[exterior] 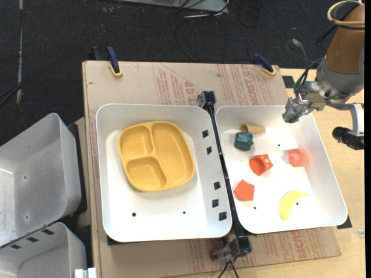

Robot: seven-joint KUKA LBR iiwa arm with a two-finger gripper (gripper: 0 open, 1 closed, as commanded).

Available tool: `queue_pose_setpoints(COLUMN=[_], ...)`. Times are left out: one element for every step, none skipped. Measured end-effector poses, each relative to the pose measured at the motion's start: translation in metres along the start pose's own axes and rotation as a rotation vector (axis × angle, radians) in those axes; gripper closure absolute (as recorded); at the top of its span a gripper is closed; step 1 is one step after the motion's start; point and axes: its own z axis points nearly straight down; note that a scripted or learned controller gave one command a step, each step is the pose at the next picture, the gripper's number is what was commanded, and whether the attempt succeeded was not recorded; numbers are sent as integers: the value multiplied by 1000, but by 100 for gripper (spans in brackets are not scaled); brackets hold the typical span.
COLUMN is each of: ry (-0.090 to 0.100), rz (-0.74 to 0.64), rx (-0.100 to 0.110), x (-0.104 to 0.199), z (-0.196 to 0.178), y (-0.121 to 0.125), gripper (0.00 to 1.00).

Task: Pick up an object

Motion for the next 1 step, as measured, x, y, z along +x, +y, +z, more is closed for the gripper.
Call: queue_pose_setpoints(ry=[1], rz=[0], rx=[3], x=[0], z=[-50], y=[2], gripper=[100])
